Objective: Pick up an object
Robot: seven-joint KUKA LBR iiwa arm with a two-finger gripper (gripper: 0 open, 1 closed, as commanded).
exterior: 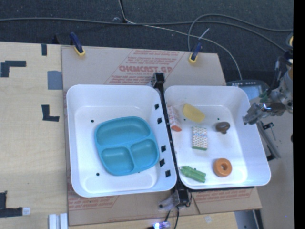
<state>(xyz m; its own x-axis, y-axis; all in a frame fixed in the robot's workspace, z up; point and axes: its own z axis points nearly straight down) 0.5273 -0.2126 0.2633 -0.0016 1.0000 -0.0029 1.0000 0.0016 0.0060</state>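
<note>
Clearly the right bin point(238, 97) carries all the loose pieces. A yellow block point(193, 112) lies near its far side, its long axis slanting from far-left to near-right. A patterned packet point(199, 138) sits at the middle, its long axis running roughly near to far. A small brown lump point(222, 126) lies right of the packet, an orange ring point(222, 167) lies flat near the front, and a green toy point(193, 173) stretches along the front left corner, tilted a little. A red-and-white scrap point(173, 119) rests against the divider. The left bin point(76, 128) holds a blue tray point(127, 145). The gripper point(251, 115) hovers at the right bin's right rim, apart from every piece; whether it is open or closed cannot be told.
</note>
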